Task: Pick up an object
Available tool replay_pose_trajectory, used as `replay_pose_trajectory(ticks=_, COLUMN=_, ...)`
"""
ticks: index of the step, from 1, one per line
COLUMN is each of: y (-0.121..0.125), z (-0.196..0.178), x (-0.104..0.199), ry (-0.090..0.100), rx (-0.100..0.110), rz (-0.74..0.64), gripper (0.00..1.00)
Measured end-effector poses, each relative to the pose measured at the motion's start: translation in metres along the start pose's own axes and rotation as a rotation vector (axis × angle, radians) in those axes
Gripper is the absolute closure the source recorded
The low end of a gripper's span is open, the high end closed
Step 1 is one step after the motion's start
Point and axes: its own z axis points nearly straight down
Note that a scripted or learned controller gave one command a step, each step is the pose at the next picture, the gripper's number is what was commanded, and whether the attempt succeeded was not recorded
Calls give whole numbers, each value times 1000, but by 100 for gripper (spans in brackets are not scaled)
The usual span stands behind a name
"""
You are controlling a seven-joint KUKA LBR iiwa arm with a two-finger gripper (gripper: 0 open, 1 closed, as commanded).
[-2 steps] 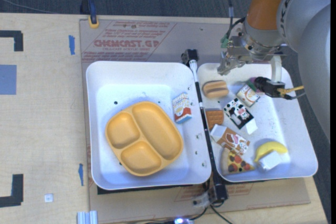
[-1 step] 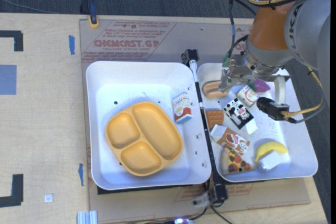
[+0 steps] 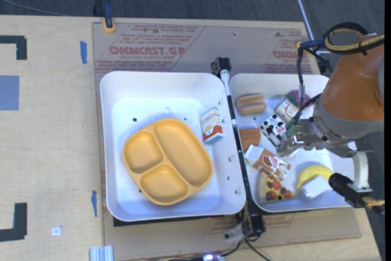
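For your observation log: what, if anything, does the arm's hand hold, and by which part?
It cannot be told: the hand hangs low over the right bin, among the toys, with nothing visibly in it.

Red lettering was printed on the brown paper-faced sheet [image 3: 183, 49] lying under the two white bins. On the stretch behind the left bin, the brand "CHEMCAST GP" could be read in large red capitals, with smaller lines of red print above and below it that were too fine to be made out. The same red print was repeated at the sheet's far right corner [image 3: 282, 53], where only the opening letters "CHEM" were seen before the arm covered the rest. A small red, white and blue carton [image 3: 211, 125] in the left bin bore printed markings, but these were too small to be read.
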Motion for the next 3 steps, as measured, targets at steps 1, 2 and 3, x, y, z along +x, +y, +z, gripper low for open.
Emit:
replay_pose_trajectory(ticks=1, y=22, z=22, x=30, ry=0, rx=-2, rz=-2, gripper=100)
replay_pose_trajectory(ticks=2, y=96, z=-1, x=42, ry=-1, rx=-4, rz=-2, gripper=100)
replay_pose_trajectory(ticks=3, y=79, z=-57, x=49, ry=-1, rx=-3, rz=-2, gripper=100)
